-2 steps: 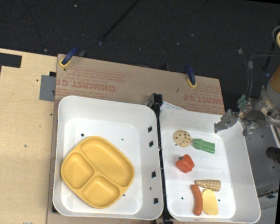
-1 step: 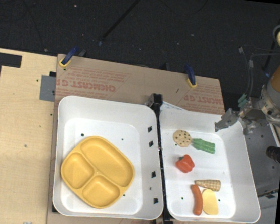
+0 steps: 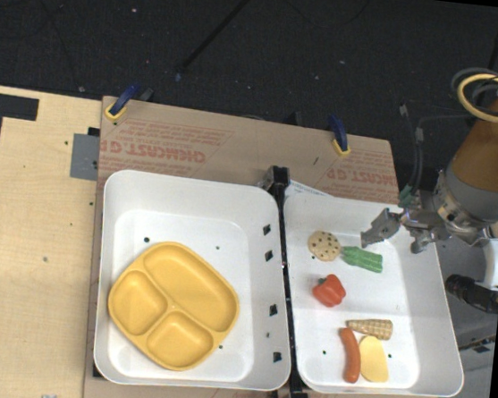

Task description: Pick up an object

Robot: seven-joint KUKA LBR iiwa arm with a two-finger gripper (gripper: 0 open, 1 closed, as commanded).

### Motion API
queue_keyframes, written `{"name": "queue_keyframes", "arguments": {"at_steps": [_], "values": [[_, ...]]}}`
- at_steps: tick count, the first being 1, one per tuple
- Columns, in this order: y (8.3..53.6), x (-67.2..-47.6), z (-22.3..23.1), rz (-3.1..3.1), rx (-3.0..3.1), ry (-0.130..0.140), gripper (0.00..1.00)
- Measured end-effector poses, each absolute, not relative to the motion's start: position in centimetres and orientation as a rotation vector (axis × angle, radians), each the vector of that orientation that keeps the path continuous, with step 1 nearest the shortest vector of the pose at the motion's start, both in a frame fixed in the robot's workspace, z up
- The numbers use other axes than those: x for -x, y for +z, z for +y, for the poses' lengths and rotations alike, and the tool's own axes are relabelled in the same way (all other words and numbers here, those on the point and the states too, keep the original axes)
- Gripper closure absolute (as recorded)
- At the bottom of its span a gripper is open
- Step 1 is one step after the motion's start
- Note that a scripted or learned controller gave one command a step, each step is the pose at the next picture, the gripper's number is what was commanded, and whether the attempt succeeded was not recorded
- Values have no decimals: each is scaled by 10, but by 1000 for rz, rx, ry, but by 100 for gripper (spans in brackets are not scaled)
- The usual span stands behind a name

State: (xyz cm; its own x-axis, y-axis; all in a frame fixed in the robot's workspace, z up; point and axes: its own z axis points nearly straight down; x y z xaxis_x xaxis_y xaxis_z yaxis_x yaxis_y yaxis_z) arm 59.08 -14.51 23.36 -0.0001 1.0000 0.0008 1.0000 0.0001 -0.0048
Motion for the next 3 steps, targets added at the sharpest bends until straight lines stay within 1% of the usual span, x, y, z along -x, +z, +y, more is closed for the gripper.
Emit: {"name": "queue_keyframes", "arguments": {"at_steps": [1, 2, 3], "values": [[188, -596, -141, -2220, 2218, 4, 0], [135, -590, -150, -2218, 2218, 5, 0], [148, -591, -150, -2220, 2223, 1, 100]]}}
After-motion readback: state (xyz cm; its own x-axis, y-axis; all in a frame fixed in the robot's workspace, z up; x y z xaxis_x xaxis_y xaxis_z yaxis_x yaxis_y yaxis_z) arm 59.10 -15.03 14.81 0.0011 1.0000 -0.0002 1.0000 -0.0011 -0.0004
